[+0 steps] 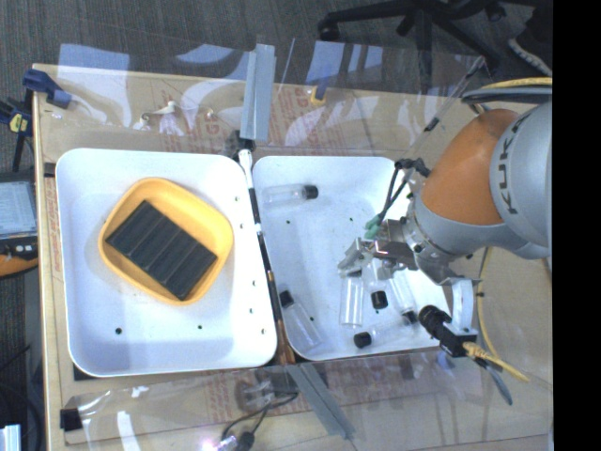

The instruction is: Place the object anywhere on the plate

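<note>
A: In the right bin [310,242], low toward its near right corner, the tool [368,256] sits down among a scatter of clear vials. That is where the arm [488,191] is working.

B: So which step is this?

A: The pick, I judge. The yellow plate [127,216] lies in the left bin [75,327], well apart from the tool, with a dark ridged slab [161,246] resting on it. Nothing from the right bin has gone over there yet.

B: Is the tool clenched on anything?

A: I cannot tell. Its metal parts blur into the transparent tubes beneath it, so whether it grips one is beyond what the view gives.

B: And the object itself?

A: Probably one of the black-capped vials [355,301] just beside the tool. Another vial [289,194] lies alone near the far wall, and one more [297,319] by the near left edge.

B: What does the next move call for?

A: A firm hold on a single vial, a clean lift above the bin walls, then a carry leftward across the divider [261,252] to the plate. The tubes are slick and crowded, so a slip seems a fair risk.
</note>
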You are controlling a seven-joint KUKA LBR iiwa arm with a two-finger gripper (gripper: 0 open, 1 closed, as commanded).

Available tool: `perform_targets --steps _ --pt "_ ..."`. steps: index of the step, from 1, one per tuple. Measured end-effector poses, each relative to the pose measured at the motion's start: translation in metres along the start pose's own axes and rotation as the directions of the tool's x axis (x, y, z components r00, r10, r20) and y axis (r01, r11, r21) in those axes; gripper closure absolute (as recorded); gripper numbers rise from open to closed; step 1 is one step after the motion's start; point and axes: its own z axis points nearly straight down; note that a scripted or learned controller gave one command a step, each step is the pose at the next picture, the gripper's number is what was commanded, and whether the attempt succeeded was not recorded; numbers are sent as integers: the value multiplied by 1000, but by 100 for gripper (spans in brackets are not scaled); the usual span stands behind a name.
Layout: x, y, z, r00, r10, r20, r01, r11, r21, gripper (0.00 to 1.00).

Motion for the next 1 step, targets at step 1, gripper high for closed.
perform_targets --steps 1 --pt "68 11 1 998 -58 0 58 998 -1 100"
